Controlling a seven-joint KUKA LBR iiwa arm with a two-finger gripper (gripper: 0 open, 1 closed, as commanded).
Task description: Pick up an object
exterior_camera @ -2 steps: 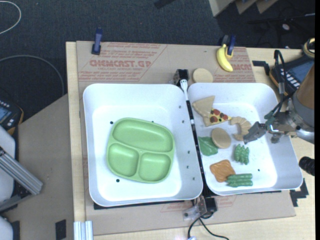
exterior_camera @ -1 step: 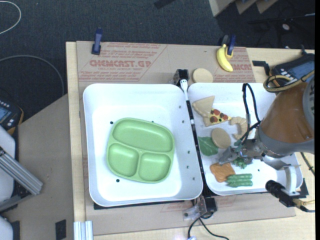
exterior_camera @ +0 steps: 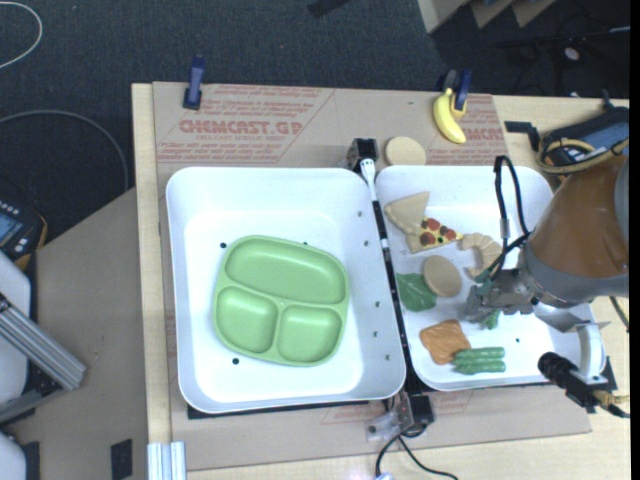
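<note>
Gripper [exterior_camera: 487, 306] state cannot be determined; it hovers low in the right bin [exterior_camera: 520, 180]. Centre over one item, e.g. green beans [exterior_camera: 479, 360], before closing.

We see the arm [exterior_camera: 585, 233] coming in from the right edge, its bulk sitting in the right half of the view. The broad orange band [exterior_camera: 590, 218] is the uppermost part facing us, and below it a grey collar [exterior_camera: 565, 288] curves round the wrist. From there the arm points downward and leftward, ending in the gripper [exterior_camera: 490, 303], a dark grey-green cluster of metal low on the left of the wrist. A black cable [exterior_camera: 505, 203] loops up from beside the wrist along the arm's left flank. We cannot make out how the gripper's tip is set.
</note>
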